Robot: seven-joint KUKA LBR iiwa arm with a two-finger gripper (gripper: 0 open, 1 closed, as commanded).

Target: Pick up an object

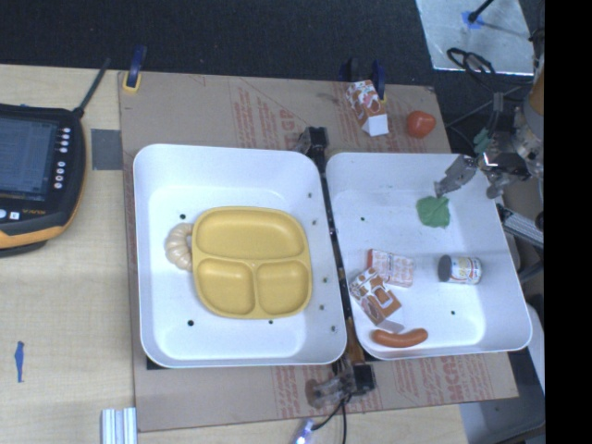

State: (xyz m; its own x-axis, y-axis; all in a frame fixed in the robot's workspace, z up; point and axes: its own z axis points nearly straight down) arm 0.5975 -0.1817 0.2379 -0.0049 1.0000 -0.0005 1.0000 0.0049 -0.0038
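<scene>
Jaws [472, 176] sit over the right bin's [481, 340] far right corner, just above a green object [433, 212] — whether they are open or closed cannot be told, and nothing shows between them. Same bin, nearer edge: small can [460, 269], two snack packets [381, 285], sausage [400, 338]. Left bin [157, 248] holds a yellow divided tray [251, 261] — a pale pastry [178, 245] beside it.

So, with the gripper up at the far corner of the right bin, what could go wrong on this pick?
The gripper sits just above the green item, which looks flat and floppy, so it may slip out of a pinch. That item also lies near the right bin wall, so a descent could clip the rim. The can lies on its side and might roll if bumped.
</scene>
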